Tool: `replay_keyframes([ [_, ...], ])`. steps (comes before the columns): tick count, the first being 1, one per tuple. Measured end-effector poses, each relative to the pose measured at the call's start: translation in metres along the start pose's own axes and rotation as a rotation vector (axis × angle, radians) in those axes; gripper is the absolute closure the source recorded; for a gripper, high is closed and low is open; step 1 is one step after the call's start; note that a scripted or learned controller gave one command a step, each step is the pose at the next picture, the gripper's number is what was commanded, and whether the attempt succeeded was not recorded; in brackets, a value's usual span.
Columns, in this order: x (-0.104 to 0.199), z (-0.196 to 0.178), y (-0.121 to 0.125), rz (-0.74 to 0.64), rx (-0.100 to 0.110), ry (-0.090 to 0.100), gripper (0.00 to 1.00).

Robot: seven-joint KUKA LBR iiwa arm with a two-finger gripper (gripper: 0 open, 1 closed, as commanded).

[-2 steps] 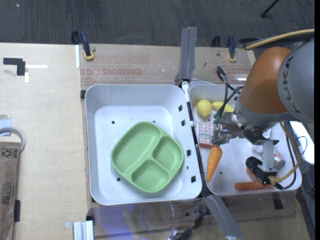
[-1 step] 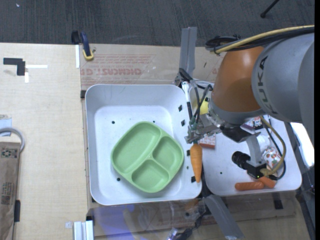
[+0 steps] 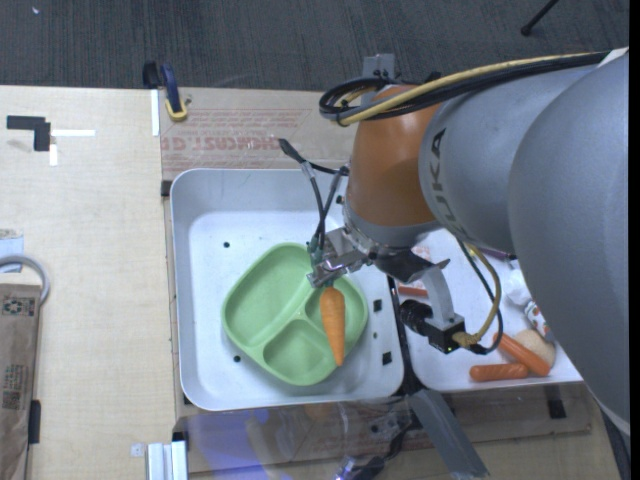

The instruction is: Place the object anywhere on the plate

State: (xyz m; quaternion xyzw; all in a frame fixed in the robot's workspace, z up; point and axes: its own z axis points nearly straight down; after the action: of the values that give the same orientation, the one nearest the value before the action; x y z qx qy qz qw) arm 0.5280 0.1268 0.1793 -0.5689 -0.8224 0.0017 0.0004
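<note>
A: Gripper (image 3: 326, 271) is hanging over the green plate (image 3: 262, 308), right at the thick top end of the carrot (image 3: 333, 324). Fingers are sitting against that end, but whether they are pinching it or spread apart, I cannot tell; the metal there is too small and cluttered.

B: Containers?

A: Left bin (image 3: 200, 268) is holding the plate, a three-compartment one, lying toward the bin's near right part. Carrot is lying on the plate's right side, along the right rim. Right bin (image 3: 470, 373) is holding a long orange piece (image 3: 498, 372) and another orange item (image 3: 525, 350) near its front edge, plus a small white-and-red thing (image 3: 533, 313) at the far right.

B: Anything hidden?

A: Grey arm (image 3: 540, 198) with its orange band (image 3: 392, 168) is covering most of the right bin and the left bin's far right corner. Items there are partly cut off, so I am not naming them. Black cables (image 3: 320, 203) are crossing above the plate.

B: Carrot's heading?

A: Long axis is running almost straight away from the gripper toward the near edge of the bench (image 3: 80, 268). Thick end is pointing up at the gripper, narrow tip is pointing down toward the bin's front wall.
</note>
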Motion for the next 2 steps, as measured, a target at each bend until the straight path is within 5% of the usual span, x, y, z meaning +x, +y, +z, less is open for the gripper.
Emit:
replay_keyframes([
  [1, -0.0244, -0.0109, -0.0319, -0.137, 0.003, 0.002, 1.0],
  [2, -0.0244, -0.011, -0.0319, -0.137, 0.002, 0.001, 0.0],
])
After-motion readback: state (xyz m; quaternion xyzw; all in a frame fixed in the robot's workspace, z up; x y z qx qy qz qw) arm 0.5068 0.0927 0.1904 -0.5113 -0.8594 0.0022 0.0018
